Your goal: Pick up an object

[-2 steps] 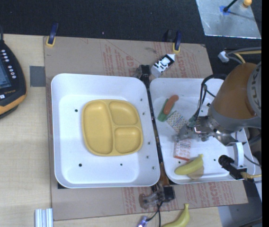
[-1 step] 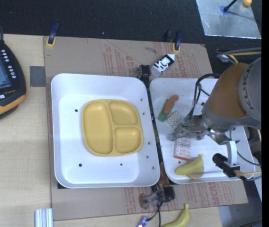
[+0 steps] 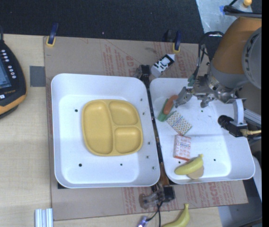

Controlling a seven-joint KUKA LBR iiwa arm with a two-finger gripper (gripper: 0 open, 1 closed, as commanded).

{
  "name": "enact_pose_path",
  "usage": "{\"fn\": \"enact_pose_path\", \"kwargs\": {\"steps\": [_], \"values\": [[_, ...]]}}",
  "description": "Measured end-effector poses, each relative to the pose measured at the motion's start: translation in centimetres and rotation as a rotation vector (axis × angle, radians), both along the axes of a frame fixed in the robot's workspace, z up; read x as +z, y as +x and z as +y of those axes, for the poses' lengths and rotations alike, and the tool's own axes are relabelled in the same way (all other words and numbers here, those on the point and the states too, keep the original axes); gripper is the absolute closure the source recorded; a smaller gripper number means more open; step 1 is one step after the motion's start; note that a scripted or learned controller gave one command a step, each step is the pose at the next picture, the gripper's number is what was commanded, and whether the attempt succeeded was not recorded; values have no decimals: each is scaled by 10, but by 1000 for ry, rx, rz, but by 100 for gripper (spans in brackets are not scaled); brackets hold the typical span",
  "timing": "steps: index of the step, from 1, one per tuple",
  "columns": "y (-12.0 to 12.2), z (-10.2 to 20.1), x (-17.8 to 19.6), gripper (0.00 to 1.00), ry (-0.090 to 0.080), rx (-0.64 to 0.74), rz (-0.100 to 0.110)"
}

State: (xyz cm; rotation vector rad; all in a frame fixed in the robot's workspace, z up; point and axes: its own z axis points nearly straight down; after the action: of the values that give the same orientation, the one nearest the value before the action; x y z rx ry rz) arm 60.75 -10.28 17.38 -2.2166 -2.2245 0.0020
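Carrot point(image 3: 166, 109) lies in right bin point(image 3: 238, 171) beside packet point(image 3: 179, 123) | tool point(image 3: 191, 94) poised above, grip state cannot be told | risk: packet nudged, carrot missed

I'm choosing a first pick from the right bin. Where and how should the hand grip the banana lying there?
Probably the banana is best gripped across its thick middle, coming straight down from above. It lies flat near the right bin's front rim, running left to right with its narrow tip up at the right, so the hand should close front to back across the curve.
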Motion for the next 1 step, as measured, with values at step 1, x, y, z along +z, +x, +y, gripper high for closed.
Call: {"fn": "enact_pose_path", "kwargs": {"steps": [1], "values": [[30,0,-72,0,0,2,3]]}}
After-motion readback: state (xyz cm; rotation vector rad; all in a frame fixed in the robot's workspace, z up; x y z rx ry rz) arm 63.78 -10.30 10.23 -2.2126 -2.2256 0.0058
